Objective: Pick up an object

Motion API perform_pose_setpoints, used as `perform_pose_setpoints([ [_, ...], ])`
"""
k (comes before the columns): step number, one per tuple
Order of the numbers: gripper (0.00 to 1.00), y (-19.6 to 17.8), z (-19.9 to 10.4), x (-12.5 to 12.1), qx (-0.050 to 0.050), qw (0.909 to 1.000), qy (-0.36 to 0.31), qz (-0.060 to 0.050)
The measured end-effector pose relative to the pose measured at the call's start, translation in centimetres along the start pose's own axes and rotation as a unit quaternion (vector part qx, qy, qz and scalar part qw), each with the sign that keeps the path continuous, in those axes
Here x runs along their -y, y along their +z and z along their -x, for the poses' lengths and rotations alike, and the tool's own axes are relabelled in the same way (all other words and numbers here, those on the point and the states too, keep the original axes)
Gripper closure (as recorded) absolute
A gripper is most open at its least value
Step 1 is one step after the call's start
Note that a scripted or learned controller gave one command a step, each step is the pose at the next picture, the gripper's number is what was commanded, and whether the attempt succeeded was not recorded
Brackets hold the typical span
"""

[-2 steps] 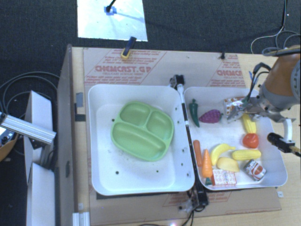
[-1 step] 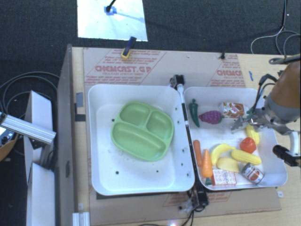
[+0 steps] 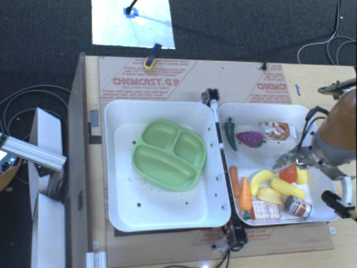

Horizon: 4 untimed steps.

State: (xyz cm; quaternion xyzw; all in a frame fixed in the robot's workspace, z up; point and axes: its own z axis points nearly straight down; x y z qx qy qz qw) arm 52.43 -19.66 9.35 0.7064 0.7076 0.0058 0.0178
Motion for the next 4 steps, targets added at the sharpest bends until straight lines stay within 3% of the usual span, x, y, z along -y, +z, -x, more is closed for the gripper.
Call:
perform_pose_setpoints([
  [1, 1.00, -1.3, 0.2, -0.4, 0.002, 1.0000, 0.000, 0.004],
  [2, 1.00, -11.2, 1.3, 3.5, -0.007, 0.9999, 0.002, -0.014],
  [3, 1.00, -7.2, -3.4, -1.6, -0.009, 0.9998, -0.004, -0.015],
  [4, 0.00, -7.4, -3.0, -1.4, -0.008, 0.9998, -0.001, -0.016],
])
